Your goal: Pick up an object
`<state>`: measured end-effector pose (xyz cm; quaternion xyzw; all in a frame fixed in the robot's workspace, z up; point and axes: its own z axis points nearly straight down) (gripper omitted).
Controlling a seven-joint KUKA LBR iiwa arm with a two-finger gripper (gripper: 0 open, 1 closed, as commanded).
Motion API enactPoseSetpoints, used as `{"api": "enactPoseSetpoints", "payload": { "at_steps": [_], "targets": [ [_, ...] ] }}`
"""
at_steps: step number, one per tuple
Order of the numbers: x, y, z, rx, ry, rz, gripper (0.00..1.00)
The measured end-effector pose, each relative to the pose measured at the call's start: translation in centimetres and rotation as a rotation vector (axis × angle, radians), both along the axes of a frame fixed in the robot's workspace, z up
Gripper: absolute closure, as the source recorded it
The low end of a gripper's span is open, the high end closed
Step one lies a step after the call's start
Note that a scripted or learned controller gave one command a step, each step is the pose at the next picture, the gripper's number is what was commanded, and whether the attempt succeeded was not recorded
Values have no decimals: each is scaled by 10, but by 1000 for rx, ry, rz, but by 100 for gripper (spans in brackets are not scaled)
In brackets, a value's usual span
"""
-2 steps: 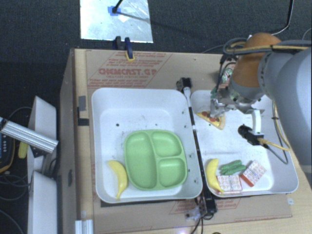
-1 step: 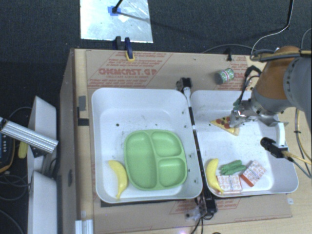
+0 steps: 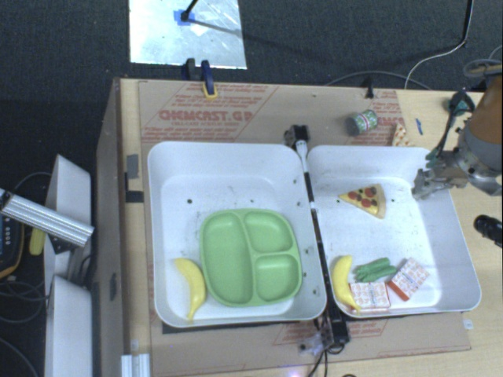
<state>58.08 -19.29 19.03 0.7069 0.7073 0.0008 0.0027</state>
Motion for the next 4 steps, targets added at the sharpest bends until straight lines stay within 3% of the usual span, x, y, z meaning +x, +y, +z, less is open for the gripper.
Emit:
{"api": "enactPoseSetpoints", "payload": {
  "at_steps": [1, 2, 3, 4],
  "targets": [
    [0, 1, -1, 2, 2, 1, 0],
    [31, 41, -61, 3, 5, 3, 0],
    [35, 63, -106, 3, 4, 4, 0],
    [26, 38, -106, 1, 4, 1, 0]
  ]
}}
